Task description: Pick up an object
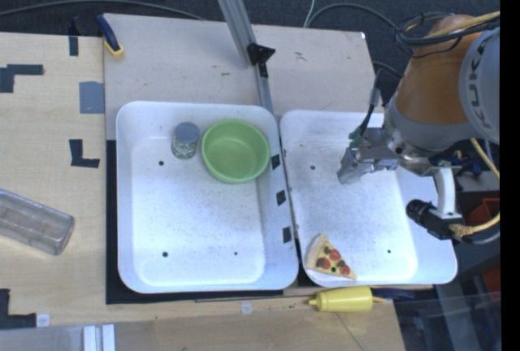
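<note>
My gripper (351, 170) hangs over the middle of the right bin (325, 203), reaching in from the right. A toy pizza slice (328, 257) lies at that bin's front left corner, well below the gripper. In the left bin (195, 252) a green bowl (236, 150) sits at the back right, with a small grey-lidded jar (186, 140) just to its left. A yellow bottle-shaped object (345, 299) lies on the bench in front of the right bin.
A grey pole (236, 8) slants down to the gap between the bins. A clear plastic container (32, 221) lies on the bench at far left. Cables run behind the bins.
</note>
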You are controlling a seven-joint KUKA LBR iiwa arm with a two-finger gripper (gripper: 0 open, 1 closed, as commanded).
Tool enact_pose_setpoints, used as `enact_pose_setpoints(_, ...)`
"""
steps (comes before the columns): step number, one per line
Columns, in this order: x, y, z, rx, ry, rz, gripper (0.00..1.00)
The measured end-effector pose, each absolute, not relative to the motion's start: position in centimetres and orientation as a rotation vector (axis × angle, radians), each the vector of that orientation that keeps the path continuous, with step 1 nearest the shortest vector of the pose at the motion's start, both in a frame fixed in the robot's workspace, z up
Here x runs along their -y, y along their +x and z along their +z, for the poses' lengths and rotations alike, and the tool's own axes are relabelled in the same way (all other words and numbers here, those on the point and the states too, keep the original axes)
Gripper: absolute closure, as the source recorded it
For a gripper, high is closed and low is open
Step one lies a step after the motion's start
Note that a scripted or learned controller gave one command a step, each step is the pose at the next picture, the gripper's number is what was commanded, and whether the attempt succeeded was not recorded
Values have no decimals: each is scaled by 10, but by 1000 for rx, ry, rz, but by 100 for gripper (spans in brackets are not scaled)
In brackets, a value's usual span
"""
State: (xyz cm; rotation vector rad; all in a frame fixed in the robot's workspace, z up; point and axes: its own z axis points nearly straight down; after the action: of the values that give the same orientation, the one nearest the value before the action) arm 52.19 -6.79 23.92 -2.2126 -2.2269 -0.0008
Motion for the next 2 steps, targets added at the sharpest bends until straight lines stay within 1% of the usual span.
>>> enact_pose_setpoints(1, 9, 528, 245, 2229, -2210, -1, 100)
enact_pose_setpoints(2, -46, 533, 230, 2227, -2211, 4, 100)
